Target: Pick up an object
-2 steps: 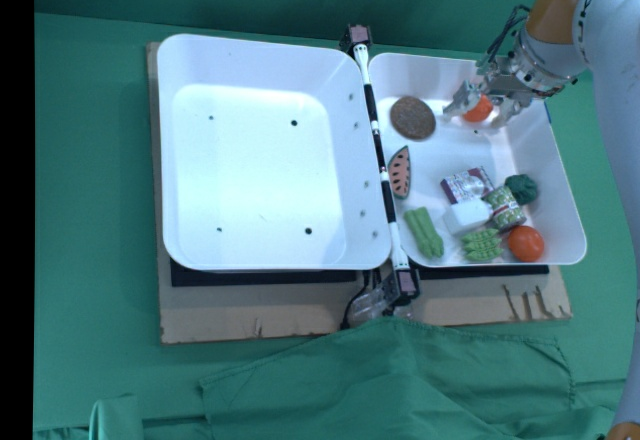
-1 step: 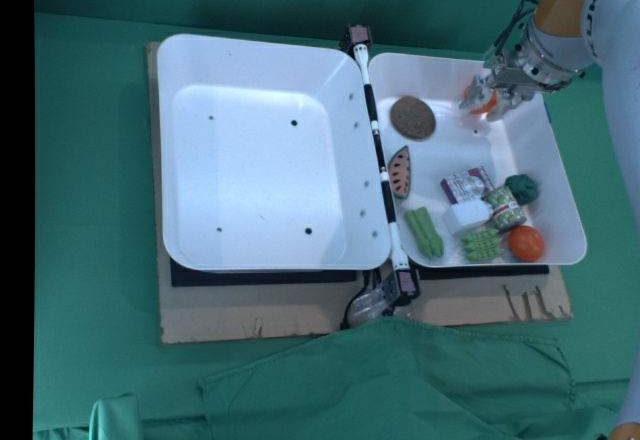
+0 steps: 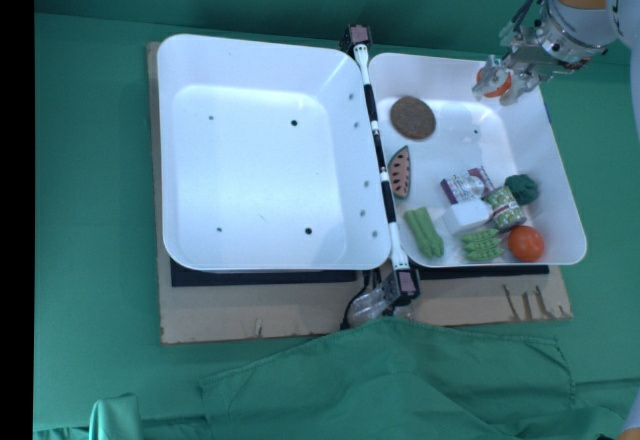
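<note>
Gripper (image 3: 497, 80): you see it clamped on a small orange-and-white piece (image 3: 492, 78), raised above the right bin's (image 3: 560, 178) far rim.
Remaining toys: clustered near-right, so untouched.
Left bin (image 3: 200, 78): likely drop spot.

Worktop (image 3: 90, 178) covered edge to edge by green cloth. Brown cardboard sheet (image 3: 250, 323) laid flat on cloth, front edge ragged and nicked. Black mat (image 3: 260, 277) seen as thin strip on cardboard. Loose green cloth (image 3: 400, 383) bunched in folds at near edge, overlapping cardboard front. Far part of cloth darker, divided by straight horizontal line. Lighting even, soft, shadows faint.
</note>
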You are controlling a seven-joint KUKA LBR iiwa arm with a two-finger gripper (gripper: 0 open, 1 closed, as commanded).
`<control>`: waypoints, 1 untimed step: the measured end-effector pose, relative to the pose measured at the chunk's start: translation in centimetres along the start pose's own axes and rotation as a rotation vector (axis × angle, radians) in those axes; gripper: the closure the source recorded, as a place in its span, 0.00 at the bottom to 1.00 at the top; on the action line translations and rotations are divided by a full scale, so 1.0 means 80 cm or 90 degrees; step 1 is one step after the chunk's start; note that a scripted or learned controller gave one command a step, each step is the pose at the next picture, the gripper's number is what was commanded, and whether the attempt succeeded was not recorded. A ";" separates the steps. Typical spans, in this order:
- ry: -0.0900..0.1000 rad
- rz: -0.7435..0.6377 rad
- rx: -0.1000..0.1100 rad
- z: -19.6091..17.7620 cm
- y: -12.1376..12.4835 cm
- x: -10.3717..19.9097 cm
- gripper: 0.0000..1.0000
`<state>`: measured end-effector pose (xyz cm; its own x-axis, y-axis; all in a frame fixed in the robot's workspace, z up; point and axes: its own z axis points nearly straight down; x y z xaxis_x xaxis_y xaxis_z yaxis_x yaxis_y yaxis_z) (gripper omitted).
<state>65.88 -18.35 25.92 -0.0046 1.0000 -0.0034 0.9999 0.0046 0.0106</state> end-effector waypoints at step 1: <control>-0.001 -0.005 -0.001 -0.082 -0.006 0.001 1.00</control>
